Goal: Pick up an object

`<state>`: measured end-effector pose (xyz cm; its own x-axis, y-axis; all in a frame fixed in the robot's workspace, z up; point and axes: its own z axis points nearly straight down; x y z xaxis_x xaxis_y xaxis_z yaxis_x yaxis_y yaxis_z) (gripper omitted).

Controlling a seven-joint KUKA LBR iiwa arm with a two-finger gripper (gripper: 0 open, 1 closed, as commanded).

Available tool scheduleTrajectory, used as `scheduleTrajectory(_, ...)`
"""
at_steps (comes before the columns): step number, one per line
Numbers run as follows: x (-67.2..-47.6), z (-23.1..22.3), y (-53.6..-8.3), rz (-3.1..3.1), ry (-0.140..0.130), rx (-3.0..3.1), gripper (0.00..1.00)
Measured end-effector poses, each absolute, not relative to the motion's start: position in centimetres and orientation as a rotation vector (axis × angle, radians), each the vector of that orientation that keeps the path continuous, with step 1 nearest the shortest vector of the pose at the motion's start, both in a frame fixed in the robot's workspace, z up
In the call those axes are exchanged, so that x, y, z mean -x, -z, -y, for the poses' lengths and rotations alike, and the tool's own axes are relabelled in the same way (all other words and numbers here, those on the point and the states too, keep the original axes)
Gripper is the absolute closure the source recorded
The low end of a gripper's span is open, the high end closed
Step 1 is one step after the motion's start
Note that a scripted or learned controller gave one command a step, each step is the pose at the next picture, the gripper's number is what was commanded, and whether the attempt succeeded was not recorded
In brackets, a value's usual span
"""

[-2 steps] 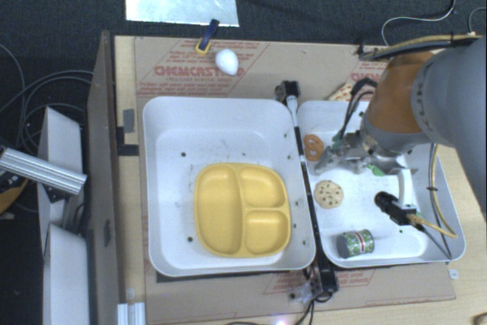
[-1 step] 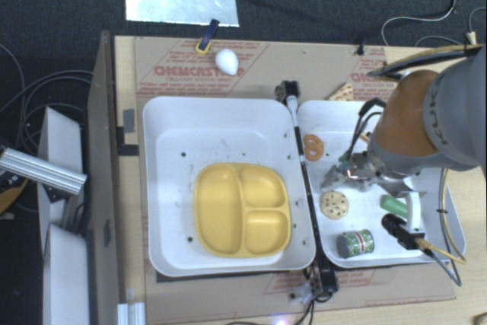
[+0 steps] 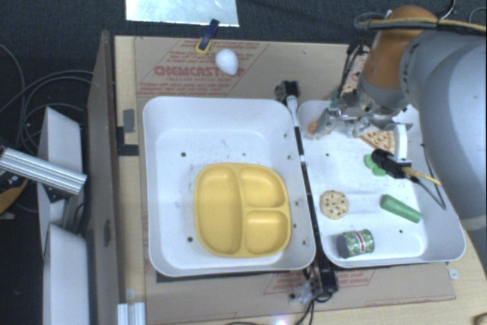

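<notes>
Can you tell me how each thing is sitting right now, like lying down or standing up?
yellow tray: flat in the left bin, compartments up.
cookie: flat in the right bin.
small can: on its side, right bin.
green piece: lying down, right bin.
white ball: resting on the cardboard behind the bins.
gripper: low over the right bin's far end.

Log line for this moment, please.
arm: over right bin back | cookie, can, green piece: lying loose | yellow tray: left bin

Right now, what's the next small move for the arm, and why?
Probably a short descent toward the pizza slice: the gripper sits at the right bin's far end, beside it. The cookie, can and green piece lie farther off.
</notes>
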<state>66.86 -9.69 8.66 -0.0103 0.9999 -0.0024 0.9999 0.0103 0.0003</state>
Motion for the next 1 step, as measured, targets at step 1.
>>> scheduleTrajectory(1, -66.22, 17.83, -8.6, -2.213, -0.001, -2.221, 0.0)
